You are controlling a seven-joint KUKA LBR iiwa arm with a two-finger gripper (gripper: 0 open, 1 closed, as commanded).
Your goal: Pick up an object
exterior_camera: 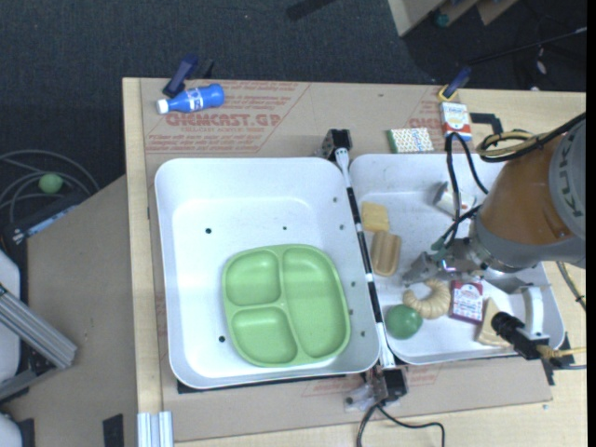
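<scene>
arm [521, 203] reaches in from right over right bin [410, 170], orange band above wrist. gripper [436, 261] low over bin middle, open or closed: cannot tell. right bin contents: two tan blocks [380, 240] by left wall, green ball [404, 321] near front edge, beige ring-shaped toy [428, 298] touching ball, red packet [467, 301] just right of ring. left bin [186, 194] holds green divided plate [283, 304]. blue-white bottle [191, 99] lies on bench behind left bin.
</scene>
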